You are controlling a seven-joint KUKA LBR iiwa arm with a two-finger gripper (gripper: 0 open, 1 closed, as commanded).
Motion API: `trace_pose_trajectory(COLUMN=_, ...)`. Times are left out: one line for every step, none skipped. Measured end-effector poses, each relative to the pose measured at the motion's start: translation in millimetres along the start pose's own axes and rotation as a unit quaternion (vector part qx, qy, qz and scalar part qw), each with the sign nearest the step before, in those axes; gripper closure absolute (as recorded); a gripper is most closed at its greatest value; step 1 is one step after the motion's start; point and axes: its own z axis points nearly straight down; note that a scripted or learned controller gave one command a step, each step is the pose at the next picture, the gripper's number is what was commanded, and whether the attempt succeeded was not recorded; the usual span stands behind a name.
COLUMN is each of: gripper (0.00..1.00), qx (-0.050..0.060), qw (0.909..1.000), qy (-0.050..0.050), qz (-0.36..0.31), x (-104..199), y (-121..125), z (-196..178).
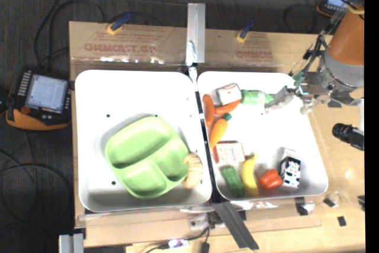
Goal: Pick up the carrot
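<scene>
Jaws [278,101] state cannot be told, hovering over right bin [308,145], apart from carrot [218,129], arm slanting in from right.

Carrot [218,131] in right bin [308,133], tray [145,156] in left bin [95,103]

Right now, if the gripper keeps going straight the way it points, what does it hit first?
The gripper points left across the right bin. First in line is probably the pale green item, then the small white box. The carrot lies lower, off that line. Height is unclear.
</scene>
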Motion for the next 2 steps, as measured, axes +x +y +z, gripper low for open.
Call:
trace_pose_trajectory(gripper=0.0, qx=-0.001, qw=0.9986, qy=0.0, qz=0.053, x=55.2, y=37.2, z=144.5)
trace_pose_trajectory(gripper=0.0, qx=-0.005, qw=0.999, qy=-0.002, qz=-0.045, x=51.6, y=21.2, z=178.2)
